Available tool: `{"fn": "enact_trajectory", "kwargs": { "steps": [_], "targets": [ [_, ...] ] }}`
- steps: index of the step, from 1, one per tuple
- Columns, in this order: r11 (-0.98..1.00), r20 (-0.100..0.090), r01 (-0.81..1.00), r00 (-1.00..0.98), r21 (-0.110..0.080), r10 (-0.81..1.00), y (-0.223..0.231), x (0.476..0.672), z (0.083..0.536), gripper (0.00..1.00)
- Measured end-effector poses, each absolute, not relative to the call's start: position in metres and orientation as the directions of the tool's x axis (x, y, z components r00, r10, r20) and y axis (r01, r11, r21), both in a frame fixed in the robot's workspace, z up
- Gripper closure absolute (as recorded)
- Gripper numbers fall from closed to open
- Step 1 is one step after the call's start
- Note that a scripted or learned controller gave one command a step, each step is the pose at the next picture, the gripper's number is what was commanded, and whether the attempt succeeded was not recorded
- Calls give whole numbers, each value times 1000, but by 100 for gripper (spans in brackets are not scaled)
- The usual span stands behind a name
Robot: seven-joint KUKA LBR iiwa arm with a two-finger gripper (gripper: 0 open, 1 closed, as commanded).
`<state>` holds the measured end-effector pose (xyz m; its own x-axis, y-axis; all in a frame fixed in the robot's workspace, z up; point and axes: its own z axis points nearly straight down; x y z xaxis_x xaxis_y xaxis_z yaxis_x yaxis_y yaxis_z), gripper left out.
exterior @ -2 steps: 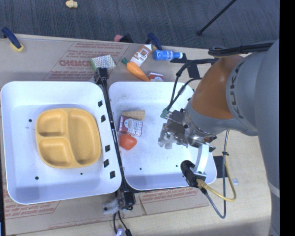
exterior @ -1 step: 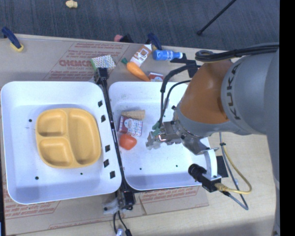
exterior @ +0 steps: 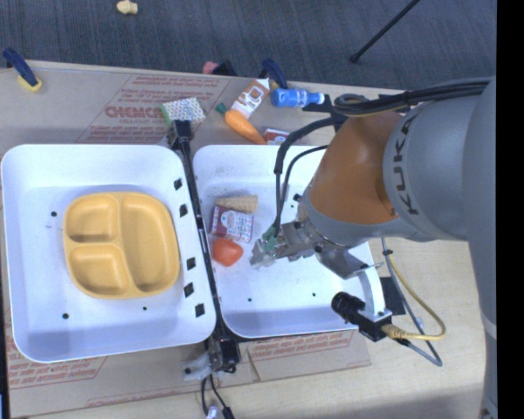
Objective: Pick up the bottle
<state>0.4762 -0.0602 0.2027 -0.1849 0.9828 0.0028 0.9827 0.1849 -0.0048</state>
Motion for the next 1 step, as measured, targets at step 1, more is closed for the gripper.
{"fn": "enact_trajectory", "kwargs": {
  "steps": [1],
  "targets": [
    [379,1,925,-379,-2,926,-19,477,215,100]
  ]
}}
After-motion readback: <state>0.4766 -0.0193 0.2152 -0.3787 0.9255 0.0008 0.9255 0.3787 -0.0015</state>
